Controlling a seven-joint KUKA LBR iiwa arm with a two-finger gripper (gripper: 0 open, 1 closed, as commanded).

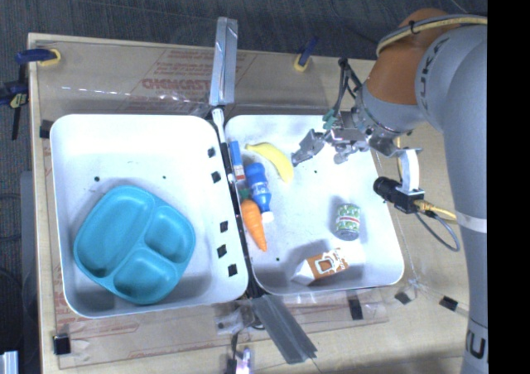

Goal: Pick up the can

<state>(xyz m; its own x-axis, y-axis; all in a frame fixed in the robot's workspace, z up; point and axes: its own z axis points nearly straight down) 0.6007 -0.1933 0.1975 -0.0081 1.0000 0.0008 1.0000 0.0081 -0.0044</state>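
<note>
Gripper (319, 147) up over the back half of the right bin (385, 269), fingers (305, 149) spread apart with nothing between them, tips pointing left toward the banana (276, 157) just beside. Can (349, 221) well apart from it, toward the bin's front right, standing on the white floor with a small orange carton (327, 266) near it at the front wall. Further out: blue bottle (258, 187) and carrot (254, 224) lined up along the left wall, and a blue divided plate (132, 242) over in the left bin (62, 136).
</note>
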